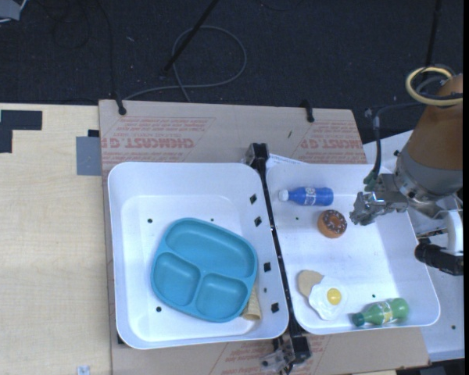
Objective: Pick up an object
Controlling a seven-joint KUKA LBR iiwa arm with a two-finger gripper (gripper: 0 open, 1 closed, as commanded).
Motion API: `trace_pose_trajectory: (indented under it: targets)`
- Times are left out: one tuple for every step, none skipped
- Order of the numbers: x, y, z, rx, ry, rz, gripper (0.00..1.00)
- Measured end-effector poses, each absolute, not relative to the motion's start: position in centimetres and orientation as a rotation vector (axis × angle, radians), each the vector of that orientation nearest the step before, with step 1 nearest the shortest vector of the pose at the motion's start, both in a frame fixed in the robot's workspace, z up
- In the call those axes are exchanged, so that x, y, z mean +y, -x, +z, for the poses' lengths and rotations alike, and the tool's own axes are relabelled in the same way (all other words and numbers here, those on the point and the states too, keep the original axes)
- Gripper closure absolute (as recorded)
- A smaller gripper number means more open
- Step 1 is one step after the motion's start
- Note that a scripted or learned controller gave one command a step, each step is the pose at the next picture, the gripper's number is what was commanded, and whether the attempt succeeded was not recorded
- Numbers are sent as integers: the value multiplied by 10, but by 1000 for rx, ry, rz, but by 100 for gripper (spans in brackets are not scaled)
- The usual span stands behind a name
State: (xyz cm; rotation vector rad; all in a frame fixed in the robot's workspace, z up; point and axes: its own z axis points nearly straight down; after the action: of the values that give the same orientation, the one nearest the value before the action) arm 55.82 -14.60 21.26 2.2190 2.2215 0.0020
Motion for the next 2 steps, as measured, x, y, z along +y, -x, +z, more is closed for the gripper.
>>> trace_pose_trajectory:
  targets:
    - [-154,-557,274,2220,-2217,3,100]
    - [-99,-557,273,2229,-2219,0,100]
